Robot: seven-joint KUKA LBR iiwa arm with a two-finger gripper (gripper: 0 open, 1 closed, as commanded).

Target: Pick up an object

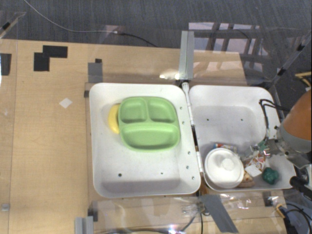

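My pincer [267,147] sits at the lower right of the frame, I cannot tell its state, and just under it in the right bin [229,106] lies a small green toy [271,175], likely light and squishy, best pinched across its middle.

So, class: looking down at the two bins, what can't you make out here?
- Yellow object, left bin: mostly hidden under the green divided plate.
- Small clutter beside the white bowl: too small and jumbled to identify.
- Arm: cut off by the right edge.
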